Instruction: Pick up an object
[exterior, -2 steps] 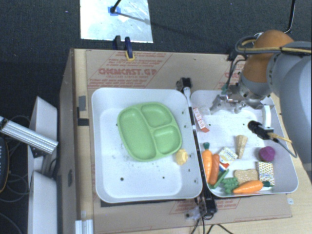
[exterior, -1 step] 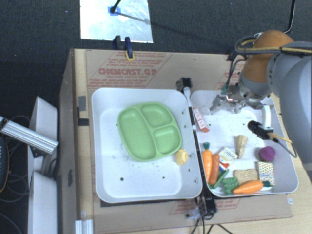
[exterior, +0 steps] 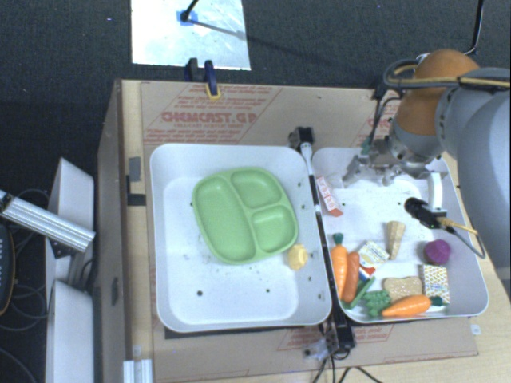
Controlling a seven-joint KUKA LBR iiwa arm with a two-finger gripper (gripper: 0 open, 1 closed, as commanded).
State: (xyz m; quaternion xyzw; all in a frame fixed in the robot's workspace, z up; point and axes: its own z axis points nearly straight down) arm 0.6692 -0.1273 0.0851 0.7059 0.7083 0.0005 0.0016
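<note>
While the tool (exterior: 369, 168) hovers over the right bin (exterior: 471, 290), we cannot tell its state. We note a tray (exterior: 243, 214) in the left bin (exterior: 172, 294).

Bright, even overhead light washes the two shallow white plastic bins (exterior: 239, 313) nearly to glare, and the shiny silver foil sheet (exterior: 190, 22) on the dark floor reflects it; shadows are faint, the picture soft and grainy, the grey arm (exterior: 479, 142) blurred at the right

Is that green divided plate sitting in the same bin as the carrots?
No, the green plate lies in the left bin, while the carrots lie in the right bin.
</note>
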